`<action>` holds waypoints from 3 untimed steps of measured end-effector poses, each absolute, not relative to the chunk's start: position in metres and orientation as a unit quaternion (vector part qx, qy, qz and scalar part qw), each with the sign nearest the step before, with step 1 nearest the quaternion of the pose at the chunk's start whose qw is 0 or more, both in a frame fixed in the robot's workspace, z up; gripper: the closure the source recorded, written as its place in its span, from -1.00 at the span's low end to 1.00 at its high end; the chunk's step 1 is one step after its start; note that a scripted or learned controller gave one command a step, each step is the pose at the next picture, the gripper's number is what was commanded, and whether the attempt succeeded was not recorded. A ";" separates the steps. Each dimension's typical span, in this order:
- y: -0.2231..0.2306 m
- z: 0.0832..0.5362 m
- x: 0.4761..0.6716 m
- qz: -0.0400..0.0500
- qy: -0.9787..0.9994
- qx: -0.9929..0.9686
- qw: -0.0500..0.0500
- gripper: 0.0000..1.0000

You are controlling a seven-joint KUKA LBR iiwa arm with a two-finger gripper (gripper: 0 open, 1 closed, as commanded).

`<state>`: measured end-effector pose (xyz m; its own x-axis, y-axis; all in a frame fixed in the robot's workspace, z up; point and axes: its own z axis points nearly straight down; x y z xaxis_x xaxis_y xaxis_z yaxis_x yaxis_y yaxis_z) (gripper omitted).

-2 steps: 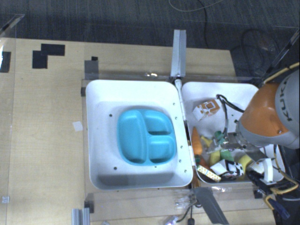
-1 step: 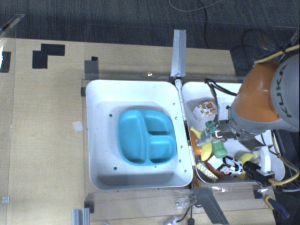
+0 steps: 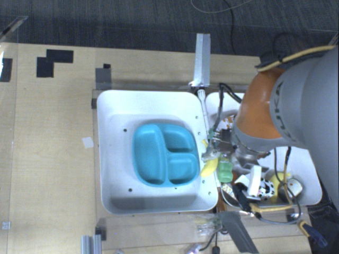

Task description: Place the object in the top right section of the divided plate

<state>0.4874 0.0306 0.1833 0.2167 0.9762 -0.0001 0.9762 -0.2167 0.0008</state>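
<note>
Item: small yellow banana-shaped plastic toy (image 3: 208, 168), at the right bin's left edge beside a green block (image 3: 225, 171), below the gripper (image 3: 218, 151), grasp state indiscernible; probably light, rigid, smooth—grip mid-body; destination turquoise divided plate (image 3: 163, 153).

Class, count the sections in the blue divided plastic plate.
3. The blue divided plastic plate in the left white bin has one long section on its left, one at top right and one at bottom right. None appears hidden.

Pale wooden bench (image 3: 47, 168); two white bins: left bin (image 3: 114, 189); right bin (image 3: 312, 187).
</note>
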 end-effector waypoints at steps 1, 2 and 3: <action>0.095 0.236 0.488 0.000 0.591 0.807 0.001 1.00; 0.075 0.183 0.487 -0.001 0.629 0.777 0.000 1.00; 0.129 0.181 0.487 0.000 0.690 0.724 0.000 1.00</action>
<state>0.4870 0.1293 0.1813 0.0470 0.9989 -0.0001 0.9989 -0.0470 -0.0001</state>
